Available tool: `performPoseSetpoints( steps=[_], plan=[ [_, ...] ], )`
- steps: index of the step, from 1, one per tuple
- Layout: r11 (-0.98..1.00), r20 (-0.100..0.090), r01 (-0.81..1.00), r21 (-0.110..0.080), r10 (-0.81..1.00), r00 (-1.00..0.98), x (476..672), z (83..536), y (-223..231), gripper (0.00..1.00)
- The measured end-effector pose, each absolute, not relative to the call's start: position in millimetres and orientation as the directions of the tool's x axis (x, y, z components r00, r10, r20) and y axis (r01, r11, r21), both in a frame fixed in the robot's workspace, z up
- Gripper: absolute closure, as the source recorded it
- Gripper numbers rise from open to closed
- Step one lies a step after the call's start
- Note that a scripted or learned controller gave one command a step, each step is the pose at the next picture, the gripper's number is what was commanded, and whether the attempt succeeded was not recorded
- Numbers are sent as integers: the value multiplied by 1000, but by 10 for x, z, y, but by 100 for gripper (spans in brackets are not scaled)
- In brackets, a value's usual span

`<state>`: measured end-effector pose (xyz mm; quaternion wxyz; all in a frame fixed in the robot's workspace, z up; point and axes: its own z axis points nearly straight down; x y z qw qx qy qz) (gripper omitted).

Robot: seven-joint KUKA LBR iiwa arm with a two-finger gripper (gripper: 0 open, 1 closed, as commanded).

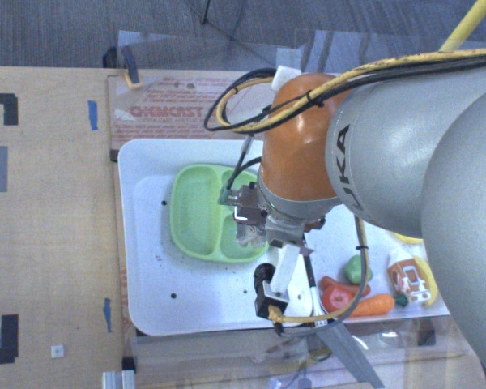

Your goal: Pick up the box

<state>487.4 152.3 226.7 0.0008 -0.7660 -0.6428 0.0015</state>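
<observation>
Half the green tray (196,214) hidden | box (411,279) partly cut off, seemingly

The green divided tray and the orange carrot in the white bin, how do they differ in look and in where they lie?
The green divided tray is pale green, broad and hollow; the carrot is orange, slim and solid. The tray lies toward the white bin's left, partly under the arm; the carrot lies at the bin's lower right, beside a red item. Both rest on the bin floor.

A green divided plate (196,214) lies in the white bin (142,241) — carrot (374,305) and tomato (337,296) well apart from it.
</observation>
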Motion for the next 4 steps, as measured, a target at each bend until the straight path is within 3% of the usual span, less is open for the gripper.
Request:
performPoseSetpoints(
  steps=[1, 2, 3, 4],
  plan=[
    [37, 0, 999, 0, 999, -37, 5621, 1172, 2132, 100],
    [73, 0, 997, -1, 997, -73, 5144, 3001, 1939, 100],
    [160, 0, 987, -2, 987, -160, 4979, 1871, 2172, 100],
    [558, 0, 830, 13, 830, -558, 4827, 924, 2193, 100]
  ],
)
